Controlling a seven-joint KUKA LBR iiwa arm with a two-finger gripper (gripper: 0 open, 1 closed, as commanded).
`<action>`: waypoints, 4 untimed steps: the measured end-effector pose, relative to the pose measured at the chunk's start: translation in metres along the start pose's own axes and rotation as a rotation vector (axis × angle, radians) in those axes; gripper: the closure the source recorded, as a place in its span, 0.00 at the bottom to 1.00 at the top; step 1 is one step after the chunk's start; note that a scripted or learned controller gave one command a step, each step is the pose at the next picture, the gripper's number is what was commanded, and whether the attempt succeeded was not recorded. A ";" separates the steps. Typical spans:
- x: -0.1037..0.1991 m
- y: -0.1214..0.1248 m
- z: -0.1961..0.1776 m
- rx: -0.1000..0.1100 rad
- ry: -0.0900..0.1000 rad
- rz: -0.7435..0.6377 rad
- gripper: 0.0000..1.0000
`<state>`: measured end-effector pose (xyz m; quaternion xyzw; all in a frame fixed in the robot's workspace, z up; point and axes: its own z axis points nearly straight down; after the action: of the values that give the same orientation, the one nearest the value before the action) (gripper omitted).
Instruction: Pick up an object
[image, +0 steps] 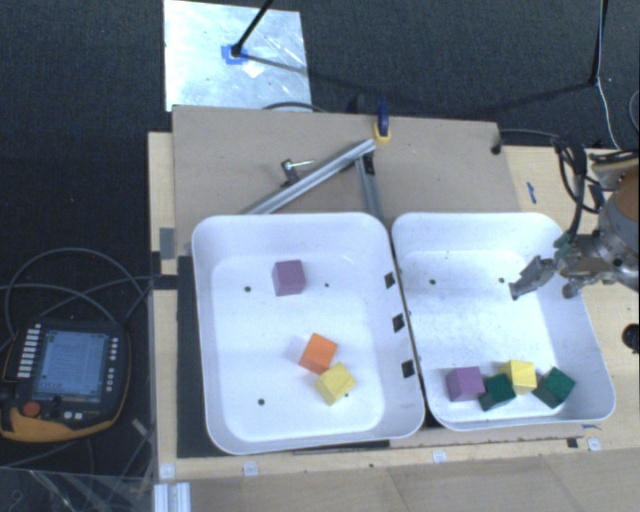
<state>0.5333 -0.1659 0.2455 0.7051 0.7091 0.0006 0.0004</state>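
Arm: enters from 3 o'clock, grey, over the right edge of the right bin (572, 322).
Hand (540, 276): hovers above the right bin's upper right part, pointing toward 9 o'clock — one grey finger shows, whether spread or pressed together I cannot tell; nothing visible between the fingers.
Right bin blocks: five in a cluster at the bin's 5 o'clock corner — purple block (464, 382) at the cluster's 9 o'clock end, dark green block (496, 391) just beside it, yellow block (522, 375) touching that, second green block (554, 386) at the 3 o'clock end.
Left bin (225, 330): purple cube (288, 277) at its 12 o'clock side, well apart from the rest.
Left bin centre: orange cube (318, 352) with a white cube (298, 348) at its 9 o'clock side, touching.
Yellow cube (335, 383): at 5 o'clock of the orange cube, touching or just beside it.
Tabletop (430, 150): brown board, metal rod (310, 177) lying across it at 12 o'clock of the left bin.
Floor at 9 o'clock: pendant (62, 378) with a screen, cables around it.
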 end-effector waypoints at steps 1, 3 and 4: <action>0.000 0.000 0.000 -0.001 0.000 0.001 0.00; 0.004 0.001 0.105 0.004 0.001 0.002 0.00; 0.005 0.000 0.157 0.005 0.001 0.003 0.00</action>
<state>0.5339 -0.1612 0.0882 0.7061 0.7081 -0.0009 -0.0017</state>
